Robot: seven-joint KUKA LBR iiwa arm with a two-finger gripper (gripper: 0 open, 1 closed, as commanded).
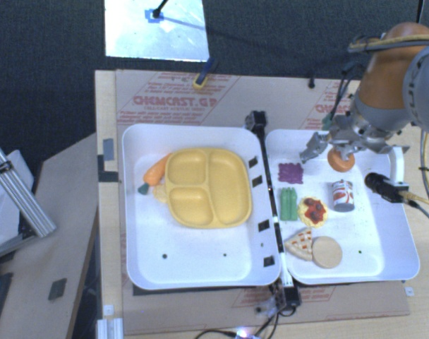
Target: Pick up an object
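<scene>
The desk point(109, 189) carries two shallow white bins side by side. The left bin point(151, 260) holds a yellow divided plate point(204, 187), and a toy carrot point(156, 169) lies against the plate's far-left edge. The right bin point(391, 253) holds the smaller toys: a purple bunch point(291, 173) at its far left, a green pod point(289, 204) just nearer than that, a round red-and-yellow piece point(314, 210) beside the pod, a red-and-white can point(341, 195) to the right, and a pizza slice point(299, 244) touching a tan disc point(327, 252) at the near side.

The arm point(394, 76) is reached in from the right over the far part of the right bin. The pincer point(339, 147) is placed right at an orange ball point(341, 160), which sits near the far edge of that bin.

The task is judged to be at the grasping step and not finished. The ball appears to rest low in the bin, so no lift can be claimed, and every other toy lies untouched. Closing firmly and raising are judged to be left.

Whether the pincer is spread or pressed together cannot be told, since its lower part is hidden by the wrist and merged with the ball. Contact with the ball looks likely, but a true hold cannot be confirmed.
</scene>
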